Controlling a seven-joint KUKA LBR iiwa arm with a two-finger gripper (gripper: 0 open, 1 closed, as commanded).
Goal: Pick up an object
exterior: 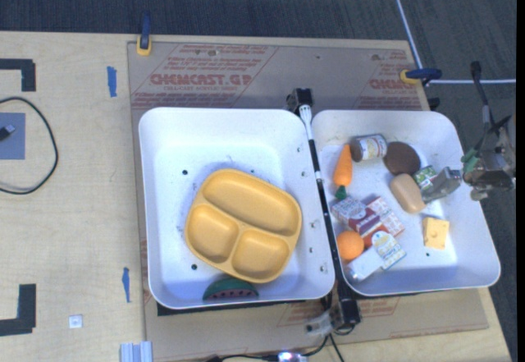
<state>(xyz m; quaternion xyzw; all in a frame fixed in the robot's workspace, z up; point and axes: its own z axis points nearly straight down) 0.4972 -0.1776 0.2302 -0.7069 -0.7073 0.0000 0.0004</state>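
The end effector (449,181) is low over the right bin (472,266), beside the bread roll (406,192); if it is spread or pressed together, I cannot tell.

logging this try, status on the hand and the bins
Hand at right bin's right rim, nothing seen held. Carrot, orange, cheese lying loose. Yellow tray in left bin.

Left bin (156,188): yellow divided tray (242,223) at centre, watermelon slice (231,290) by its near edge. Right bin (472,254): carrot (343,167), can (368,147), brown potato (401,158), orange (350,245), cheese wedge (435,232). My claw (484,176) sits at that bin's right edge.
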